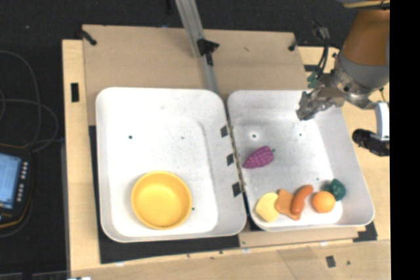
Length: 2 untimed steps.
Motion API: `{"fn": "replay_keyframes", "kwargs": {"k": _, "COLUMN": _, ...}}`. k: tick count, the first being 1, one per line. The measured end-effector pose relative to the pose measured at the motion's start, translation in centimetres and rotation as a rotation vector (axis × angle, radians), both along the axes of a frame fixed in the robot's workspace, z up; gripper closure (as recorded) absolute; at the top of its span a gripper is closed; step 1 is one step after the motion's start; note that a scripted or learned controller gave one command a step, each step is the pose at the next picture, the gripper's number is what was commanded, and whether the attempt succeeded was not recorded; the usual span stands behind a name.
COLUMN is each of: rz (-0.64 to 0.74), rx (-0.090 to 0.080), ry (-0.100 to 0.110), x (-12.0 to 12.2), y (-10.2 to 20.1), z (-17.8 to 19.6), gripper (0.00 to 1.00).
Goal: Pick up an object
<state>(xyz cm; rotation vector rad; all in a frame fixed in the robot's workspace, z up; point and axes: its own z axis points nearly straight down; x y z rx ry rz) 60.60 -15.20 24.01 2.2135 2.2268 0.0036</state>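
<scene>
- Camera view: the gripper (307, 109) hangs over the far right part of the right bin (289, 101); whether it is open or shut, I cannot tell.
- Nothing can be seen held in it.
- A purple grape bunch (258, 157) lies alone mid-bin; a yellow piece (266, 206), orange carrot (285, 202), sausage (302, 199), orange fruit (323, 201) and green item (337, 189) crowd the near edge.
- A yellow bowl (161, 199) sits in the left bin (131, 108).
- Judged step: approach, before any grasp. Next, it likely needs to travel toward a target, the isolated grapes being easiest, then descend.
</scene>
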Motion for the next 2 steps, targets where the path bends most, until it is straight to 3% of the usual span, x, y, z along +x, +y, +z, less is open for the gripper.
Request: {"fn": "replay_keyframes", "kwargs": {"k": 2, "rz": 0.0, "rx": 0.001, "ry": 0.003, "x": -3.7, "y": 10.1, "z": -1.3, "gripper": 1.0}}
